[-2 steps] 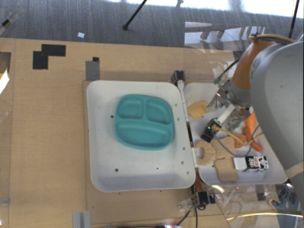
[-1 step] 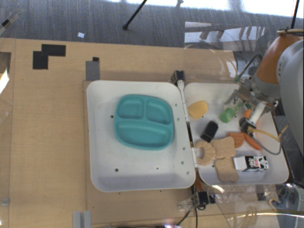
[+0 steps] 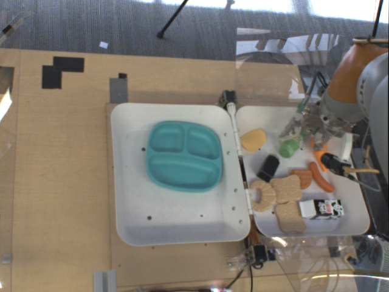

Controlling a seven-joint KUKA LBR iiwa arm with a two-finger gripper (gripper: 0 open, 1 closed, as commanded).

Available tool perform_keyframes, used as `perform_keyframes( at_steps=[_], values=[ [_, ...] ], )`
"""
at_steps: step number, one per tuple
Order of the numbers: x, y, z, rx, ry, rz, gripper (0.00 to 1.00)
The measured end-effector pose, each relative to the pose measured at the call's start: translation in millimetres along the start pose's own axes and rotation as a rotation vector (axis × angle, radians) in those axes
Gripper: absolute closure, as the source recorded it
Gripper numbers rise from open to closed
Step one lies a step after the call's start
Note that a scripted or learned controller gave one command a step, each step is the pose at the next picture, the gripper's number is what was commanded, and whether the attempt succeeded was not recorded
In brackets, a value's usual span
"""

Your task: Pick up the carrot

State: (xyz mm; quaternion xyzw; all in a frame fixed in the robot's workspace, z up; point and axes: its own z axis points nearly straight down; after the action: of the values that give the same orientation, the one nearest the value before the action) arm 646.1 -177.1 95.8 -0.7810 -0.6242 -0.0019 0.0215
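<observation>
The carrot (image 3: pixel 319 143) looks like the small orange piece at the right of the right bin (image 3: pixel 358 221), partly hidden under the arm's wrist. My gripper (image 3: pixel 308 126) hangs low over the bin's back right part, just left of and above that orange piece, between it and a green toy (image 3: pixel 289 146). Wrist hardware hides the carrot's upper end. I cannot tell whether the carrot is touched by the gripper.
The right bin also holds a yellow lemon-shaped piece (image 3: pixel 253 140), a black block (image 3: pixel 267 167), an orange-red sausage (image 3: pixel 322 177), several bread slices (image 3: pixel 285 190) and a small milk carton (image 3: pixel 322 208). A teal divided plate (image 3: pixel 182 157) lies in the left bin (image 3: pixel 130 224).
</observation>
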Motion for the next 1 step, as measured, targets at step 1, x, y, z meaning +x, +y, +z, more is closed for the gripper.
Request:
perform_keyframes(
  at_steps=[1],
  values=[
    [-20.0,-36.8,-73.3,-0.044,-0.035,-0.148,0.0]
  ],
)
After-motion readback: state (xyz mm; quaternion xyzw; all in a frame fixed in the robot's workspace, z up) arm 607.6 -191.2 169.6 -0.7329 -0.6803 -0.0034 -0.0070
